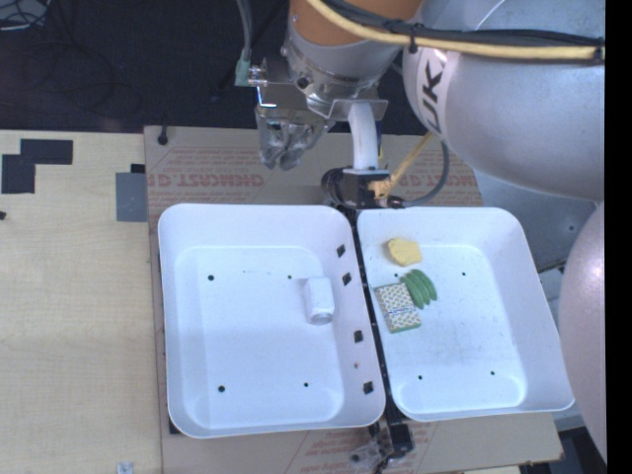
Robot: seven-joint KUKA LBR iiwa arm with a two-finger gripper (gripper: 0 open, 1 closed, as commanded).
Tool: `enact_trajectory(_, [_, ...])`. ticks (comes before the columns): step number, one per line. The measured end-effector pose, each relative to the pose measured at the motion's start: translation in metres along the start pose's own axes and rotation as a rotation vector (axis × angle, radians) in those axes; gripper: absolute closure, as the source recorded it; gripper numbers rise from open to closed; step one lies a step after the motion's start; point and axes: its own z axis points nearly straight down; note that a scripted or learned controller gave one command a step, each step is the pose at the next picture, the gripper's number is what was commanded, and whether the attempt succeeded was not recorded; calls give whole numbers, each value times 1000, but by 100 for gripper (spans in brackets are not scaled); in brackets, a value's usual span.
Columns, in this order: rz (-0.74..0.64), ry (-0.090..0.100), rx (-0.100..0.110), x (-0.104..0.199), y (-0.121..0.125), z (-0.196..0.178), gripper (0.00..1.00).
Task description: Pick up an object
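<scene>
My gripper (284,149) hangs high above the bench, over the back edge of the left bin (188,235), with its fingers close together and nothing between them. A small white cylinder (318,300) lies in the left bin near its right wall. In the right bin (513,255) a yellow lump (403,252) lies near the back left. A green pod-like piece (422,286) sits just in front of it, and a patterned square pad (397,307) touches the pod's left side.
A black clip divider (355,304) runs between the two bins. The grey arm (494,77) fills the upper right, with a white fitting and cables (365,166) behind the bins. Brown cardboard (207,166) lies under the bins.
</scene>
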Motion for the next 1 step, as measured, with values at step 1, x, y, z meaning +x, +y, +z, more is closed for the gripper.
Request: enact_trajectory(1, [3,1,-4,40,-9,-104,100])
